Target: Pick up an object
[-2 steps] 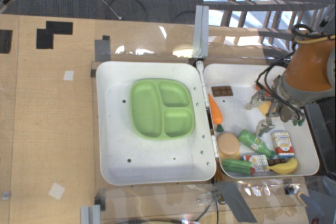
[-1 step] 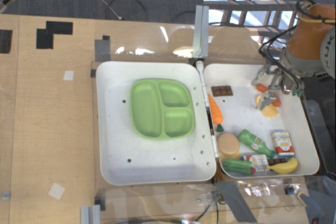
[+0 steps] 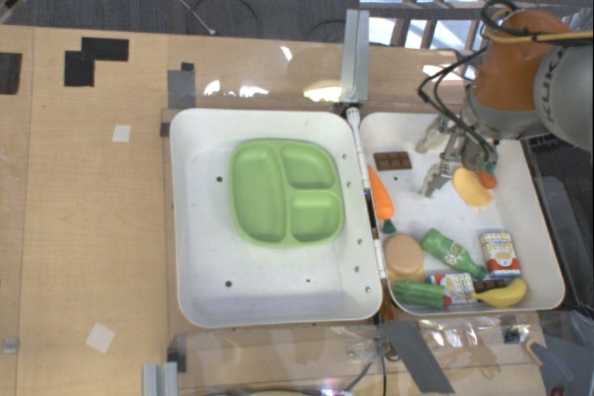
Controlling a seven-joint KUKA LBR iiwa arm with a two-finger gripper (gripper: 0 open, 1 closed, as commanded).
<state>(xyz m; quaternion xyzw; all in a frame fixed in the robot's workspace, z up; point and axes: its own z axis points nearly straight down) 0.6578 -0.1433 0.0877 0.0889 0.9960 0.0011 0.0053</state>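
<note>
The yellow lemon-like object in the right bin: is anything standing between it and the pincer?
Nothing visible does. The pincer hangs just left of the yellow object, with bare bin floor between them. A small red piece touches the object's upper right side, away from the pincer. The chocolate bar lies further left.

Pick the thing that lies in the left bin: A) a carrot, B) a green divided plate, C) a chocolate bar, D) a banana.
B: the green divided plate lies alone in the left bin, while the carrot, banana and chocolate bar lie in the right bin.
</note>
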